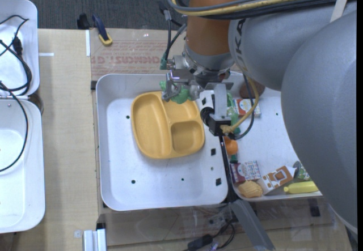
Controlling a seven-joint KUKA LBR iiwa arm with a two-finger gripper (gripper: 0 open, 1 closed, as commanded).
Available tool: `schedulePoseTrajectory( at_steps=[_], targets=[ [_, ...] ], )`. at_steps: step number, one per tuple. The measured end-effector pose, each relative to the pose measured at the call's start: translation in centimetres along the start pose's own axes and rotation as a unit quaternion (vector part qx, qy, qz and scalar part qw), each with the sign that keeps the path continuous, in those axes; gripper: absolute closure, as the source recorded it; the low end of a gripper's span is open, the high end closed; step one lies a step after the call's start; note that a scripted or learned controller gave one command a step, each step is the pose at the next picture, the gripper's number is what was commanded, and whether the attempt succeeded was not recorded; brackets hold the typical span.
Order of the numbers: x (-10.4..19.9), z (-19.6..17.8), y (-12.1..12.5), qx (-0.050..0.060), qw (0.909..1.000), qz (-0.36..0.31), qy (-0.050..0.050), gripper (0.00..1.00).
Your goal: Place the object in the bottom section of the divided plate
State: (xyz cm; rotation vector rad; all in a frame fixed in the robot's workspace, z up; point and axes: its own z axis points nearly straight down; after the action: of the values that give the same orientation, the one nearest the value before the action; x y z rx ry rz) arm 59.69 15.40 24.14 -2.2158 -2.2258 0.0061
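A yellow divided plate (167,126) lies in the left white bin (113,148), with a long section on its left and two smaller ones on its right. My gripper (180,92) hangs over the plate's far right rim, below the orange band of the arm. A small green object (181,97) shows between its metal fingers, just above the plate's upper right section. The fingers are shut on it. The wrist hides the rest of the object.
The right bin (272,131) holds an orange item (230,145), a green and white carton (243,107), a printed packet (248,170), a yellow round item (251,188), a brown box (278,177) and a yellow stick (300,187). The arm covers most of that bin. Black cables (14,68) lie at far left.
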Motion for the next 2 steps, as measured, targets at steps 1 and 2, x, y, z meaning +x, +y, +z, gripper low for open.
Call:
schedulePoseTrajectory(
  at_steps=[1,2],
  targets=[
    [-0.27,0.12,1.2,0.0,1.0,0.009,0.0,1.0],
    [0.68,0.12,1.43,-0.001,1.0,-0.01,0.0,1.0]
  ],
)
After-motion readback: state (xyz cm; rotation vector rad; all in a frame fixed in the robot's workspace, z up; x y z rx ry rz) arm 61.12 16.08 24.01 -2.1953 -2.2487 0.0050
